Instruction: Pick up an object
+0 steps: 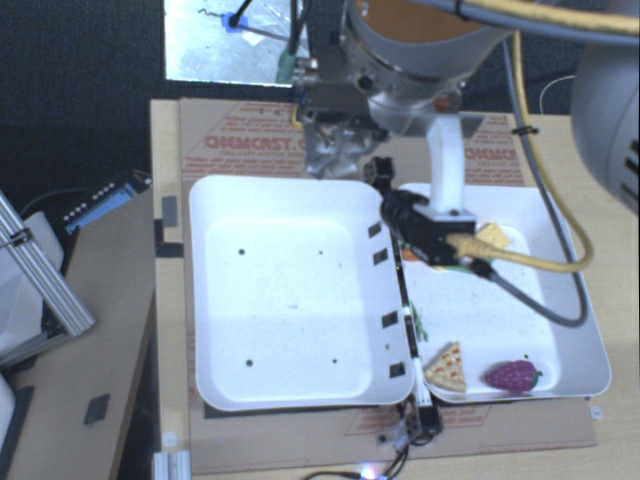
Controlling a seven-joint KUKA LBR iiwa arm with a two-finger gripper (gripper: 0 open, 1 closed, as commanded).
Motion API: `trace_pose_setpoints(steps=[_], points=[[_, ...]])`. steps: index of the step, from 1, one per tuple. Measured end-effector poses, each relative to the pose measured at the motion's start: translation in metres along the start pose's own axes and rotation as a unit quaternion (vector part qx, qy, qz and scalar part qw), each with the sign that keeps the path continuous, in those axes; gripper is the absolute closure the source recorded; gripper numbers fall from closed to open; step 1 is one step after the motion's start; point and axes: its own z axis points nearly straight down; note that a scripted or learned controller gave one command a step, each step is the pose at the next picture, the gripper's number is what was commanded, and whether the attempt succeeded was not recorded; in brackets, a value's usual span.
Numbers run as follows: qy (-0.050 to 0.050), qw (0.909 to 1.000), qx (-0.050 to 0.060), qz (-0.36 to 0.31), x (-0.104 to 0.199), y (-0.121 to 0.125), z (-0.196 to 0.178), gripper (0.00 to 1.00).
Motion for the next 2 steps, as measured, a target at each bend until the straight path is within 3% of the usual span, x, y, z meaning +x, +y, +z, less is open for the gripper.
trace_pose_setpoints(steps=[1, 2], points=[[-0.003, 1.0, 0.005, 0.0, 0.0, 0.0, 0.007, 0.0], [-0.006, 0.9999, 0.011, 0.002, -0.001, -0.003, 0.123, 0.0]])
